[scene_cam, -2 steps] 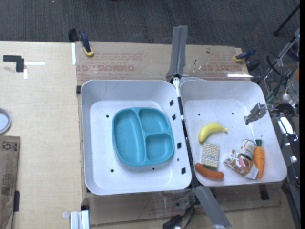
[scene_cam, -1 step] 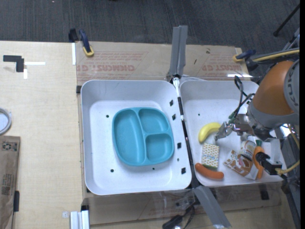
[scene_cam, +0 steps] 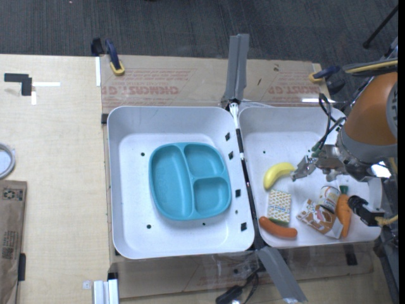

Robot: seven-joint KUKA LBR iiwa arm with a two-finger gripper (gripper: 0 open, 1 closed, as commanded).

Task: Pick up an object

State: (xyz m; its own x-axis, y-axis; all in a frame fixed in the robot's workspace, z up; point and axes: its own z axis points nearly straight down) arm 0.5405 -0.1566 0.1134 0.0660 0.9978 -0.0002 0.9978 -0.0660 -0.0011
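Observation:
The right bin (scene_cam: 285, 122) holds several small items. A yellow banana (scene_cam: 276, 173) lies near its middle. Below it are a pale speckled cracker block (scene_cam: 279, 204) and an orange-red sausage (scene_cam: 278, 228). To the right lie a printed snack packet (scene_cam: 319, 218), a small can (scene_cam: 329, 196) and an orange carrot (scene_cam: 343, 213). My gripper (scene_cam: 305, 168) hangs just right of the banana's upper end, above the bin floor, and nothing shows in its grasp. The grey arm with its orange band (scene_cam: 373, 116) reaches in from the right and hides the bin's right side.
The left bin (scene_cam: 126, 170) bears a blue three-compartment plate (scene_cam: 190, 180). A raised divider (scene_cam: 238, 157) runs between the two bins. Cables (scene_cam: 329, 116) hang off the wrist over the right bin's back. The wooden bench (scene_cam: 50, 170) spreads out to the left.

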